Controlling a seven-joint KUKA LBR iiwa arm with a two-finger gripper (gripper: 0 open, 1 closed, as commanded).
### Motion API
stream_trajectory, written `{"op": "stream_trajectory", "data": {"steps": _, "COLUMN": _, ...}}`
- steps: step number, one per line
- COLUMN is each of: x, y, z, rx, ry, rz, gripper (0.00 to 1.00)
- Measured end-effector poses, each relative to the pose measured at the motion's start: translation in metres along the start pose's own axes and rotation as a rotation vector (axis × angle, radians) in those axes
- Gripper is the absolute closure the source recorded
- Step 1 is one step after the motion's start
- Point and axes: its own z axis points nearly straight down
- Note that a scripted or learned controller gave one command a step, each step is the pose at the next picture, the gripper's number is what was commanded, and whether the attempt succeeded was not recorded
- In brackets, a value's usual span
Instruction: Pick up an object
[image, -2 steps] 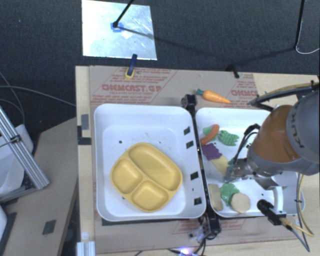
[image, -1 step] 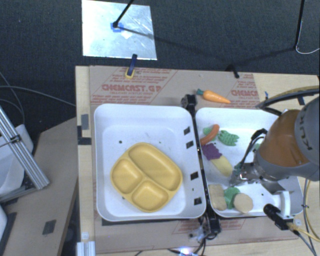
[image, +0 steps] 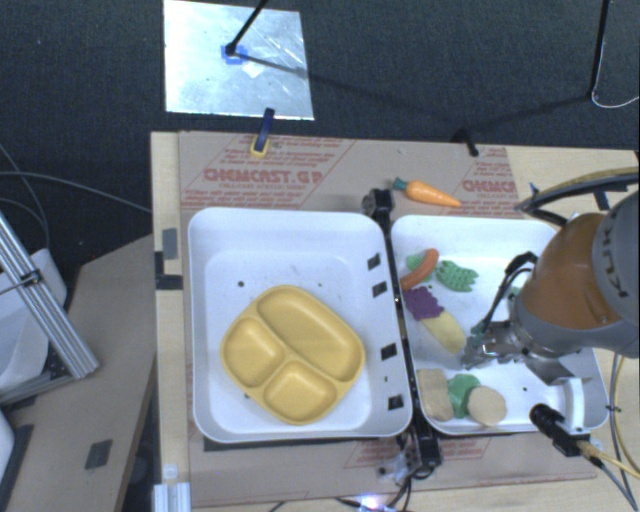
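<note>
The right bin holds several toy foods: an orange sausage-like piece, a green leafy piece, a purple grape bunch, a pale yellow piece, a tan bread slice, a green piece and a beige round piece. My gripper hangs low in the right bin, just right of the pale yellow piece and above the green piece. The arm's orange band and grey wrist cover the bin's right half.
The left bin holds a yellow three-compartment plate. An orange carrot lies on the cardboard behind the right bin. A blue and yellow tool lies farther back. A metal frame stands at the left.
</note>
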Motion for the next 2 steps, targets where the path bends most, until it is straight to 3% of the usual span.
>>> {"op": "stream_trajectory", "data": {"steps": 1, "x": 0.072, "y": 0.063, "z": -0.095, "rx": -0.010, "ry": -0.001, "rz": -0.011, "gripper": 1.00}}
{"op": "stream_trajectory", "data": {"steps": 2, "x": 0.164, "y": 0.044, "z": -0.118, "rx": -0.001, "ry": 0.002, "rz": -0.011, "gripper": 1.00}}
